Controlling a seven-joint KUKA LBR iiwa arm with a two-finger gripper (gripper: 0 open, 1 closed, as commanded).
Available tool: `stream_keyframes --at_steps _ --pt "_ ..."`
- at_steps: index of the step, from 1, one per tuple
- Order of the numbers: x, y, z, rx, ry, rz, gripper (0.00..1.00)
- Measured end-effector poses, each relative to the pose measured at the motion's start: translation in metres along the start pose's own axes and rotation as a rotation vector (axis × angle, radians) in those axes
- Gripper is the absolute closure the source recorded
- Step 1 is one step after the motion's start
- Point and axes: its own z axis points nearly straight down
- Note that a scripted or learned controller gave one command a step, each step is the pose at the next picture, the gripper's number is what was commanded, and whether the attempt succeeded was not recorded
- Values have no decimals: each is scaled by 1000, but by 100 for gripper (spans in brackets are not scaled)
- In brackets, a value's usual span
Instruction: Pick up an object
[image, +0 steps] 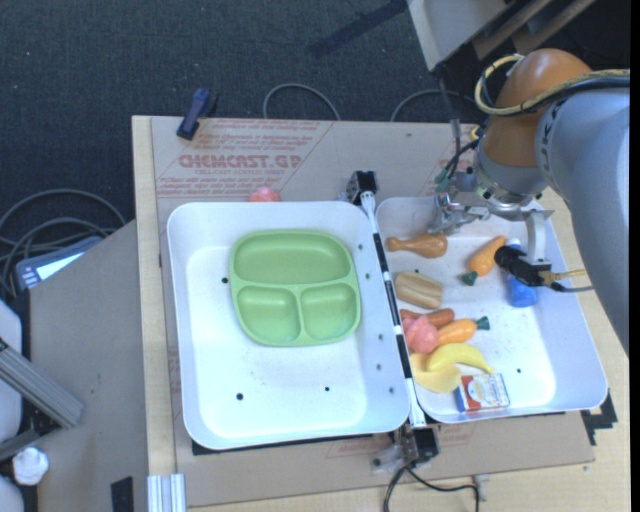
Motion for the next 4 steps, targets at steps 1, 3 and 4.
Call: stream_keyframes --at_steps 1,3,4 --pt "29 -79 -77 20 8 0 100" --pt "9 -64 10 23 7 1 0" --pt "12 -112 24 23 8 1 0"
